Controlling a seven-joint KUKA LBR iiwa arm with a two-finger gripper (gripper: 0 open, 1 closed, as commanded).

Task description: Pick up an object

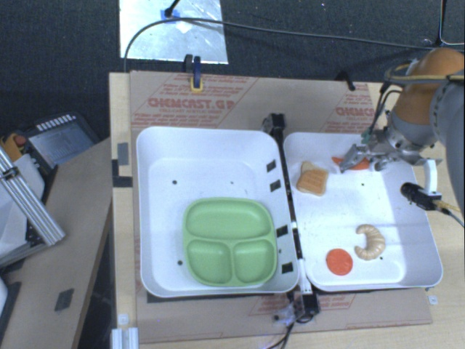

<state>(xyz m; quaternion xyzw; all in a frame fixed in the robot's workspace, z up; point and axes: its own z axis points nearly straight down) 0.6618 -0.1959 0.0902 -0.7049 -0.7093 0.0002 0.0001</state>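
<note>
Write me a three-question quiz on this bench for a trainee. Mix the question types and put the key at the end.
1. True or false: the green divided tray lies in the left bin.
2. Which item lies nearest the gripper?
A. the red disc
B. the orange piece
C. the croissant
3. Fill in: the toast slice rests in the right bin, close to its ____ wall.

Key
1. True.
2. B; it sits right at the fingertips, though whether it is gripped cannot be told.
3. Left, beside the divider between the bins.
</note>
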